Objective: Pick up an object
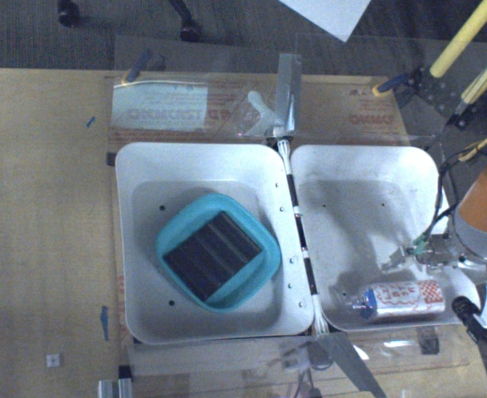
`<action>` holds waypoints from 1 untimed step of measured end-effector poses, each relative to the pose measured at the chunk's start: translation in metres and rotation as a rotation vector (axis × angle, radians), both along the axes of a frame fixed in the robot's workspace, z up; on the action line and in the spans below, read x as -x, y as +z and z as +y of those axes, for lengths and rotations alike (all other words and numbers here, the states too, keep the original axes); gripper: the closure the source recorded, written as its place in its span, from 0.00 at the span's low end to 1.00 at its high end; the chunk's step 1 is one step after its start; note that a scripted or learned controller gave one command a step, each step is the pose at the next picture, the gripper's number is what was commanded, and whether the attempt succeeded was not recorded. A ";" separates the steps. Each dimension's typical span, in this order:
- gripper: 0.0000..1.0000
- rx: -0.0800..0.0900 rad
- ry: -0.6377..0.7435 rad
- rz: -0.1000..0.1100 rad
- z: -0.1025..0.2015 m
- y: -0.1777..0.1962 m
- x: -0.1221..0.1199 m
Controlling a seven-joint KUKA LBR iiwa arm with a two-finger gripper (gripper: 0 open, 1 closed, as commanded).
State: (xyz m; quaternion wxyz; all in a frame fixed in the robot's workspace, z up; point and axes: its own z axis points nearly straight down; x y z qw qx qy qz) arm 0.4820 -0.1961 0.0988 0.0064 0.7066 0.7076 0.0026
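Camera view: hand (401,255), grip state unclear, hovers above a soft crinkled tube (399,298); glossy teal square dish (219,250) opposite.

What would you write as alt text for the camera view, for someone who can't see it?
Overhead view of two shallow white bins side by side: the left bin holds a teal square dish with a dark ribbed insert, and the right bin holds a red-and-white tube lying near its front edge. The robot arm's tool hangs just above the tube, not touching it.
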 end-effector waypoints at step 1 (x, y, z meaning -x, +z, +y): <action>0.00 -0.024 -0.179 0.004 -0.016 -0.009 -0.005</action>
